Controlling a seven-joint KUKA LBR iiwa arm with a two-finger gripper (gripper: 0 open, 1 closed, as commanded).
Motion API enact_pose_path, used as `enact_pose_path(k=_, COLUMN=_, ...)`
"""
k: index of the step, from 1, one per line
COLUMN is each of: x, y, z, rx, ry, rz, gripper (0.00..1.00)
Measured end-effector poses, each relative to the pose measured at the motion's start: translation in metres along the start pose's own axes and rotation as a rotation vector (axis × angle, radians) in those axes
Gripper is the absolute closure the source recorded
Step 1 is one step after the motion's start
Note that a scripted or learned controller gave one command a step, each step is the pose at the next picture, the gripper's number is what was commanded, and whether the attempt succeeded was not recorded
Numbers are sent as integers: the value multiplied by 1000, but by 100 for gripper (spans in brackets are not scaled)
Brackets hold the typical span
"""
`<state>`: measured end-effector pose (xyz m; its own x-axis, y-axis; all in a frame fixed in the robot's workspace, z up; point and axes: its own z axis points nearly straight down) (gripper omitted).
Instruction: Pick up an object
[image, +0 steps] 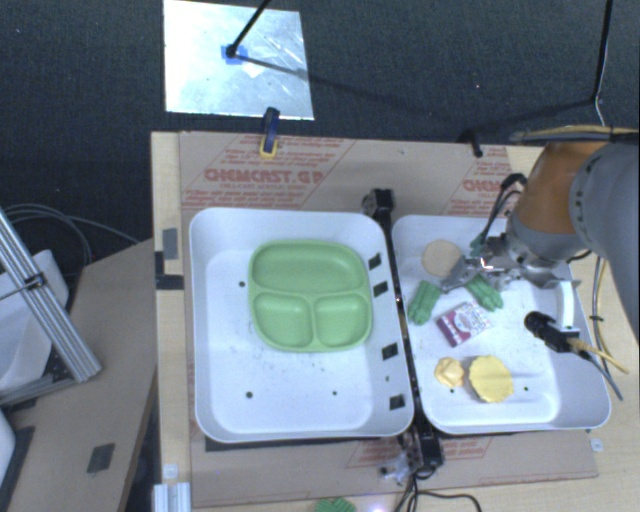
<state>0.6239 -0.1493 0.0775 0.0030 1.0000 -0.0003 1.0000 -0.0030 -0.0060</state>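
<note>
Camera view: two white bins are seen side by side on the surface, with their walls meeting down the middle. The left bin is taken up by one green three-compartment plate, set toward the far side. Bare floor is left all round it, widest at the near edge. The right bin is crowded in its view-left half, close to the shared wall. Its right side and near strip are left bare.

Counted in the right bin:
- two green pieces, a left green piece and a right green piece
- one tan disc
- one maroon-and-white packet
- one small yellow lump
- one round yellow piece, just beside the lump

The gripper is placed low over the far-left part of the right bin, between the two green pieces. The tan disc is just beside it on the far side and the packet is near on the near side. Whether the green pieces join beneath it cannot be told. Whether the gripper is apart or together cannot be told.
</note>
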Motion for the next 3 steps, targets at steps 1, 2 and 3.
enact_pose_path(k=1, x=3, y=-39, z=-6, rx=-4, ry=1, rz=-3, gripper=0)
enact_pose_path(k=2, x=14, y=-65, z=-6, rx=-4, ry=1, rz=-3, gripper=0)
enact_pose_path(k=3, x=13, y=-63, z=-17, rx=-9, ry=0, rz=-3, gripper=100)
